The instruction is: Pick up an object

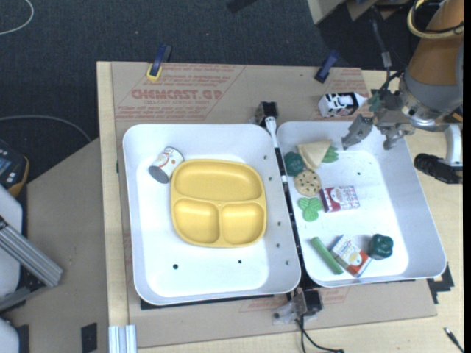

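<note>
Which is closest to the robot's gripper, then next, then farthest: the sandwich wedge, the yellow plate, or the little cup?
From the gripper:
1. Sandwich wedge, right bin, just to its left.
2. Yellow plate, middle of the left bin.
3. Little cup, left bin's far left corner.

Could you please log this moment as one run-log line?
phase: approach | end effector: open, above right bin far edge, holding nothing | nearest: sandwich wedge | left bin: yellow tray, cup
</note>
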